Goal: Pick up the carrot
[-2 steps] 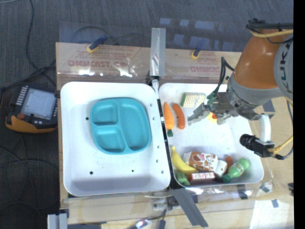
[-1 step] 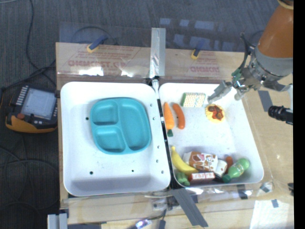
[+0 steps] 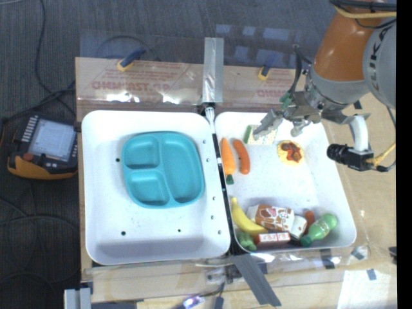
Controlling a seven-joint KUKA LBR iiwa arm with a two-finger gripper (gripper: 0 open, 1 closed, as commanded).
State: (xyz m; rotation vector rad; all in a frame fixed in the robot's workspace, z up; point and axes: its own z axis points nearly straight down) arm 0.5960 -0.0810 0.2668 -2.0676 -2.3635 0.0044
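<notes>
Partly hidden by the bin wall, carrot point(image 3: 226, 157) lies below the empty, spread gripper point(image 3: 280, 129).

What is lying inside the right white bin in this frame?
The right white bin holds an orange carrot beside a red sausage, a small pizza slice, a yellow banana, a brown carton and a green bottle. Whatever lies under the carton is covered.

one fixed camera looks down at a slant, seemingly from mid height, on both white bins point(image 3: 90, 172).
</notes>
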